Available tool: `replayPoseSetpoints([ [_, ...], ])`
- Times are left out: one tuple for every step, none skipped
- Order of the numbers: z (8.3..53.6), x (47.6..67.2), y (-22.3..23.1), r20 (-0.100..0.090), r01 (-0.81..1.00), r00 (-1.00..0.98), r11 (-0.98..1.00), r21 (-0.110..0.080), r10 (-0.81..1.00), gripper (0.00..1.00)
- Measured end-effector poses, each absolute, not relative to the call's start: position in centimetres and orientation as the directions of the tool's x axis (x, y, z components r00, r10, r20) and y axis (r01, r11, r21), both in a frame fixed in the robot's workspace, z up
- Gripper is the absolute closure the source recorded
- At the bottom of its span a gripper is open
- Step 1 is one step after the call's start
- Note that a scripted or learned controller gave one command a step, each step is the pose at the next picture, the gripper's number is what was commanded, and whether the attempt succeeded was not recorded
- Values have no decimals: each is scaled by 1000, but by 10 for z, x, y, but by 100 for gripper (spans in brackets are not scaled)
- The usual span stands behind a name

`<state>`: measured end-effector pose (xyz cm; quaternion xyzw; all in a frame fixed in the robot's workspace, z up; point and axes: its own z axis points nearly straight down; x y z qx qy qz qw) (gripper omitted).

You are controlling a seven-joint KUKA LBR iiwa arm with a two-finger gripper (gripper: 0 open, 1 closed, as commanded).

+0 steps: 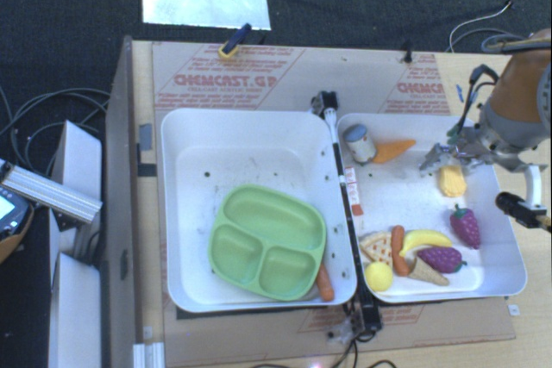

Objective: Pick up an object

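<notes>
The arm reaches in from the right over the right bin. Its gripper hangs at that bin's far right; whether its fingers are spread or pressed together cannot be told. A yellow toy lies just near of the fingertips, seemingly not between them. A green divided plate sits in the left bin

Grey KUKA arm with orange band enters from right, wrist angled down-left. Two-finger metal gripper sits low; finger detail too blurred to read.
</notes>
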<state>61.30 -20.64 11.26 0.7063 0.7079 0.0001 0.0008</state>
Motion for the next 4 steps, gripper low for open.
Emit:
replayPoseSetpoints([
  [124,614,-207,-2,1000,-4,4,5,1000,100],
  [126,580,-207,-1,1000,-1,1,1,1000,100],
  [220,582,-207,-2,1000,-4,4,5,1000,100],
  [188,610,-139,1,1000,-4,4,2,1000,100],
])
